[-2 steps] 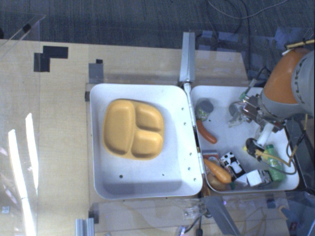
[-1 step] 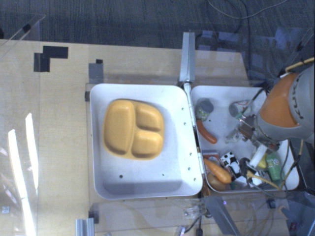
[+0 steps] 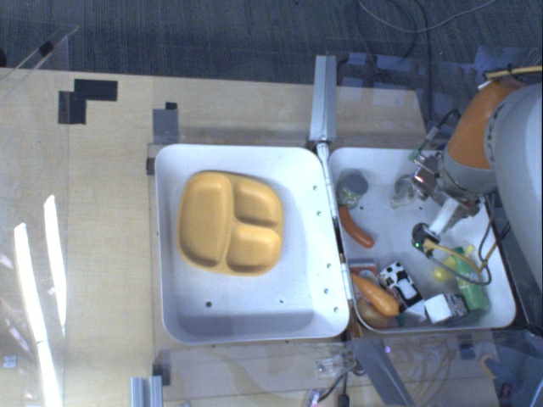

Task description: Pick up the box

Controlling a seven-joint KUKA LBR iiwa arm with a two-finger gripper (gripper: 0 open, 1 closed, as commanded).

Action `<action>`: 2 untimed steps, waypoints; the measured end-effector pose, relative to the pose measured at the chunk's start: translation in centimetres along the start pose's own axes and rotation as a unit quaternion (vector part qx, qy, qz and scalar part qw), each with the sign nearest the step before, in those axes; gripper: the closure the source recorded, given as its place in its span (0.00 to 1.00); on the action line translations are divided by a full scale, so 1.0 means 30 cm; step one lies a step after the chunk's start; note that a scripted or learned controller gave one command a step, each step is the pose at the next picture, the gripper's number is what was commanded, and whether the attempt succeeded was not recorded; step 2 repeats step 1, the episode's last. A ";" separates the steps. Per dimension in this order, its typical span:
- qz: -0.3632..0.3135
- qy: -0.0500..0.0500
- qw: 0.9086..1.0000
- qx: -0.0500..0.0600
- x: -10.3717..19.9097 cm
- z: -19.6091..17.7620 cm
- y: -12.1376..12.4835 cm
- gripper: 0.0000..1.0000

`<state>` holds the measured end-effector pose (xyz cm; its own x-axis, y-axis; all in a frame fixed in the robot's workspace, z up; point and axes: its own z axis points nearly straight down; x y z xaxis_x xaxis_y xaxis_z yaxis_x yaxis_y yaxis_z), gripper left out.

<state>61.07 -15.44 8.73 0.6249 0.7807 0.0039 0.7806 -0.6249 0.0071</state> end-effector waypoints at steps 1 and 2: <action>-0.023 0.001 1.000 -0.001 -0.255 -0.008 -0.252 0.00; -0.023 0.001 1.000 -0.001 -0.255 -0.008 -0.252 0.00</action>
